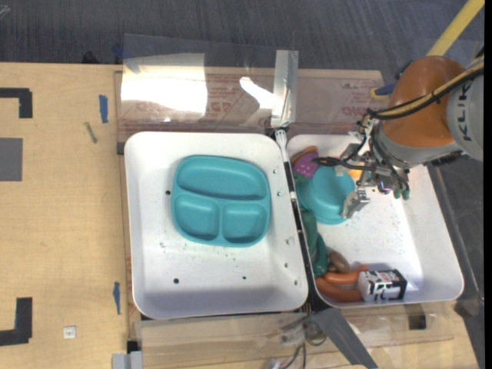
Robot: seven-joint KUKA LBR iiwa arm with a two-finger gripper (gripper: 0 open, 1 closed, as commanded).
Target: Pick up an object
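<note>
The wooden surface (54,229) carries two shallow white bins side by side. The left bin (154,283) holds a teal divided plate (221,199), lying flat near the bin's middle with its three compartments up.

The right bin (419,237) holds the loose things, crowded along its left wall and near edge. A teal bowl (324,194) sits against the left wall toward the far edge, tipped so its side shows. Just beyond it, in the far left corner, lies a small purple piece (306,160), touching or nearly touching the bowl. Along the left wall a strip of teal cloth (314,244) runs toward the near edge. At the near edge an orange, carrot-like piece (338,280) lies on its side, with a small black-and-white box (383,283) just beside it on the right.

The arm (427,102) comes in from the right over the far right corner, its orange band above the wrist. The claw (355,200) hangs low just beside the bowl's right rim, at or very near its edge. Whether the claw is released or clenched cannot be told; cables and brackets clutter the tip, and nothing is plainly seen between its parts.
</note>
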